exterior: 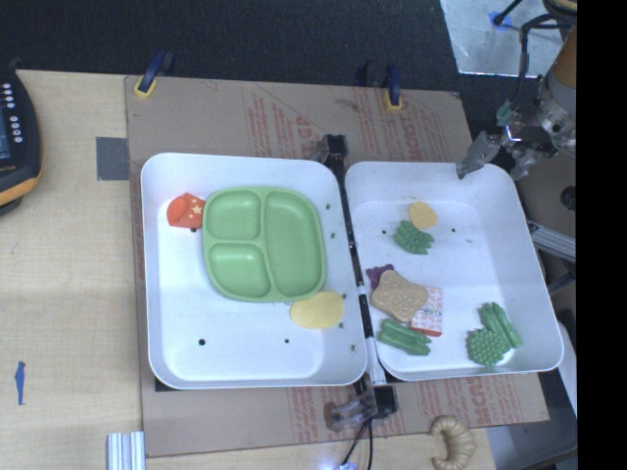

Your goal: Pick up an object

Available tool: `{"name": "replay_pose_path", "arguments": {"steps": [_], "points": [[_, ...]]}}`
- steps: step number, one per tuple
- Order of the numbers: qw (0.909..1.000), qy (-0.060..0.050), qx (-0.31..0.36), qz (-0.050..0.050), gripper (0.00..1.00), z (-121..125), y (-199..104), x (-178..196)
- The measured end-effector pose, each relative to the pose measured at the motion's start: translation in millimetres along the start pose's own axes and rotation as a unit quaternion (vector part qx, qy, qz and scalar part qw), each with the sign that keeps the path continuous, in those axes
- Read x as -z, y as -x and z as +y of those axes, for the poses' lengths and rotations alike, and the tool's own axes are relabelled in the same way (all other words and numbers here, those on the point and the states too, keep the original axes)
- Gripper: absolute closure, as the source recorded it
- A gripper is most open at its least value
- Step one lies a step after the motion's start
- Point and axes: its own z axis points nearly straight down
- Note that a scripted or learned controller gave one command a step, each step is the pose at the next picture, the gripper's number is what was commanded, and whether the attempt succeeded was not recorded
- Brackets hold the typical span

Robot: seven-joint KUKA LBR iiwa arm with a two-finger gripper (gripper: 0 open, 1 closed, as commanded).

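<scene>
- Left bin (157,292), well left of the tool: green divided plate (265,243) mid-bin; red piece (184,211) at the plate's left rim; yellow piece (316,309) touching its near edge. Open floor along the near wall.
- Right bin (524,253), below-left of the tool: small yellow round (422,214) and green item (412,237) nearest the tool; toast slice (399,295) at the left wall; green pieces (493,334) in the near right corner. Bare floor mid-bin.
- Tool (487,154) over the right bin's far right corner rim, nothing between its fingers; I cannot tell whether they are apart or together.
</scene>
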Motion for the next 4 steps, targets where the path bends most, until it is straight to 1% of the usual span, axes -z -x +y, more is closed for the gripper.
{"name": "replay_pose_path", "arguments": {"steps": [1, 2, 3, 4], "points": [[1.0, -0.007, 0.002, 0.002, 0.0, -16.2, -38.2, -133.3], [1.0, -0.002, 0.002, 0.0, 0.0, -4.6, -38.3, -153.0], [1.0, -0.002, 0.002, 0.0, 1.0, -4.5, -36.9, -140.6], [1.0, -0.003, 0.001, 0.001, 1.0, -41.7, -73.1, -152.8]]}}
